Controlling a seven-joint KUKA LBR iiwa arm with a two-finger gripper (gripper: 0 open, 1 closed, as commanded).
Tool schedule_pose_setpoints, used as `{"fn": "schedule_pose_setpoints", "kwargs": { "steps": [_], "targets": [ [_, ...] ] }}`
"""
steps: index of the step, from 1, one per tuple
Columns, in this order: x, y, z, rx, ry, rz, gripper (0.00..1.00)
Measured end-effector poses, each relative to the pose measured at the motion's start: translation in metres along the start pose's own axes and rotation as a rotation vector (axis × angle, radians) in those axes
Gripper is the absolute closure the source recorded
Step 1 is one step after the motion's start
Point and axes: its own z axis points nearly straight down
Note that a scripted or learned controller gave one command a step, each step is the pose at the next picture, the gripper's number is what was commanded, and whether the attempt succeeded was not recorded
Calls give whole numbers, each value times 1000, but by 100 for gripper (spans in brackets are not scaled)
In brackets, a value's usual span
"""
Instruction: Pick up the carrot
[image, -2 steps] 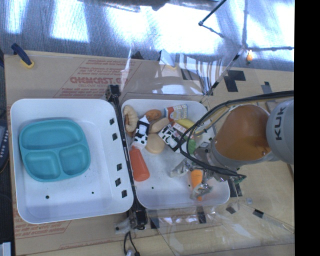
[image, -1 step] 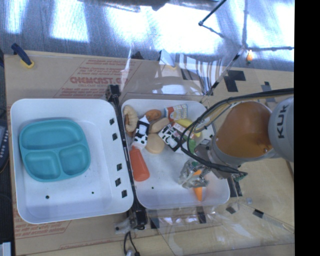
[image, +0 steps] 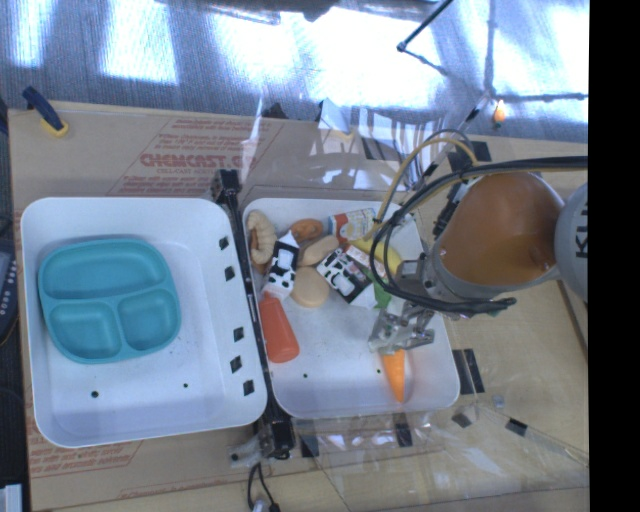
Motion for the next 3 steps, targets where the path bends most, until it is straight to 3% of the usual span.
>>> {"fn": "schedule_pose_setpoints", "kwargs": {
  "steps": [1, 2, 3],
  "targets": [
    [1, 0, 0, -1, 1, 0, 0],
    [19, 35, 42, -4, 2, 17, 0],
    [15, 34, 32, -2, -2, 8, 100]
  ]
}}
